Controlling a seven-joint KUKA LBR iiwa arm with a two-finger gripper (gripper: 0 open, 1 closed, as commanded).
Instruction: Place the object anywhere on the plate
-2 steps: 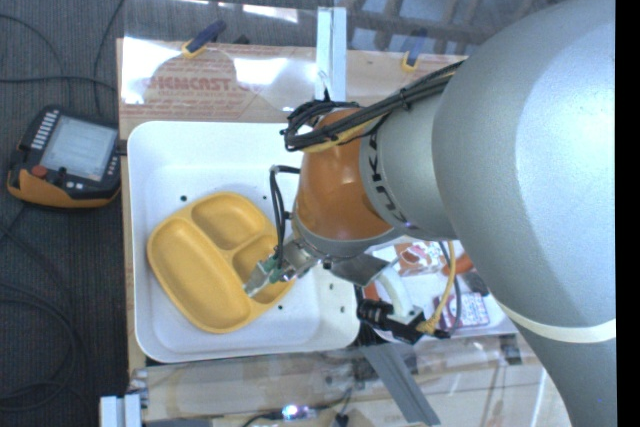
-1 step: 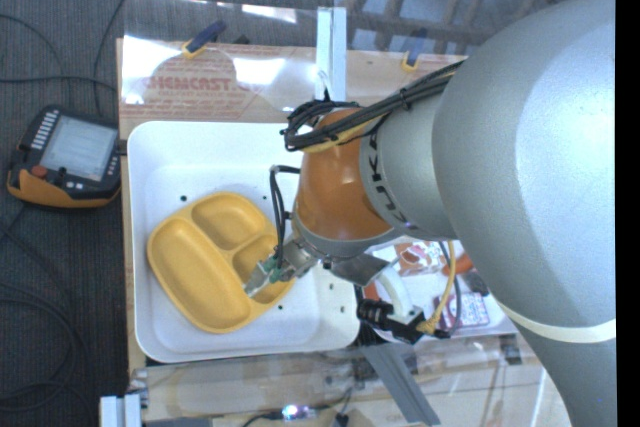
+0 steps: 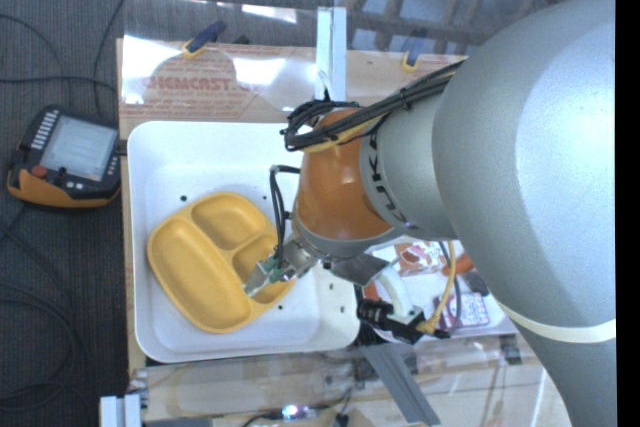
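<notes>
We see the arm reaching over the left white bin, its gripper down at the right edge of the yellow divided plate; a small green object sits at the tips, apparently pinched, over the plate's right compartment

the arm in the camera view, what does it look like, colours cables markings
The arm is a bulky, rounded, smooth grey shell. Above the wrist sits a glossy orange band, and dark lettering runs along the grey edge next to it. Black cables loop over the top of the band and trail back along the arm. The gripper at the tip is small, metallic, with a green part.
</notes>
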